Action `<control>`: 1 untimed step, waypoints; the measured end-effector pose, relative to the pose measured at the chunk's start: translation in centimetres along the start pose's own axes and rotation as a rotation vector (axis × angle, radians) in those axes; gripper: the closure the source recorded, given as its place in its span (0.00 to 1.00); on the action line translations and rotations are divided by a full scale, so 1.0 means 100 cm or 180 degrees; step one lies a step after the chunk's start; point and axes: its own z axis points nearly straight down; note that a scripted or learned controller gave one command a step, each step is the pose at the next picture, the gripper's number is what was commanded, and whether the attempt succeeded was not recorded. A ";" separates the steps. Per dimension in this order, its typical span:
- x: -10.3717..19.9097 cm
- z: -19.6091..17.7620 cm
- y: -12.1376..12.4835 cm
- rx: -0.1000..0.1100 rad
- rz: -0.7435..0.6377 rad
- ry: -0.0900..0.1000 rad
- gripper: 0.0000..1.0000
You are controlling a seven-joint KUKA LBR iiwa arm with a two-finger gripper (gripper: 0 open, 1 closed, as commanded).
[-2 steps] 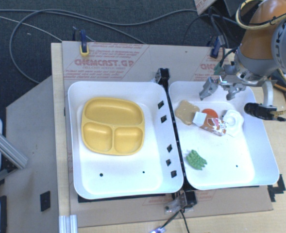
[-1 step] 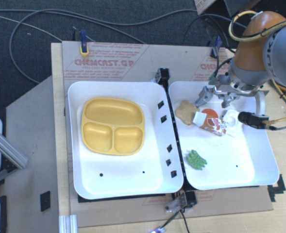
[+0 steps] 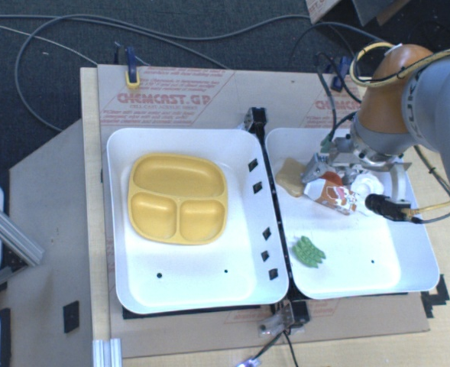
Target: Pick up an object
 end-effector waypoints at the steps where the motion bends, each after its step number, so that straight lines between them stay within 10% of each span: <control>1: 0.000 0.011 0.002 -0.0027 -0.0002 -0.0001 0.00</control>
